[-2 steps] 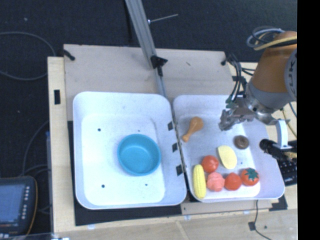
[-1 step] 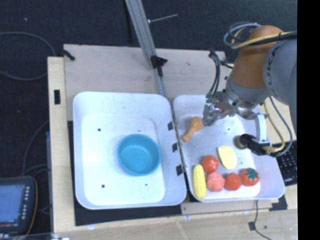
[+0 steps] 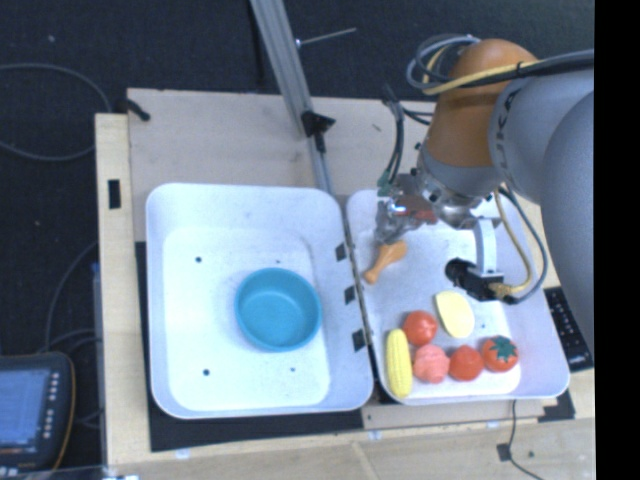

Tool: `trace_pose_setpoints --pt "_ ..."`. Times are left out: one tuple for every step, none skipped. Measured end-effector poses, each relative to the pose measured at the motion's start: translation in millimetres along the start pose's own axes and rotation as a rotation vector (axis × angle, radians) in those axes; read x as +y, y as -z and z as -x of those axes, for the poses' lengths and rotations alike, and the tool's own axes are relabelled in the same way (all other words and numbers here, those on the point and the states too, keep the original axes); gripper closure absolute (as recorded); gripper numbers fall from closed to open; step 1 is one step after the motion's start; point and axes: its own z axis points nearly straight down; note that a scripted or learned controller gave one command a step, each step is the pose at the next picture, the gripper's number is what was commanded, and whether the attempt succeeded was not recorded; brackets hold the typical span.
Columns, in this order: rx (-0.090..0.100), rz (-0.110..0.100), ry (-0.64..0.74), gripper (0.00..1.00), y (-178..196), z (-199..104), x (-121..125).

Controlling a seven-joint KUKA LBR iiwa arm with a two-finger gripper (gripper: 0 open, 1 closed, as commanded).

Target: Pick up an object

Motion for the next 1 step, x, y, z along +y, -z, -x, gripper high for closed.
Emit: trace_pose_setpoints --pt "0.000 0.000 0.000 1.00 4.5 -61.1 6.2"
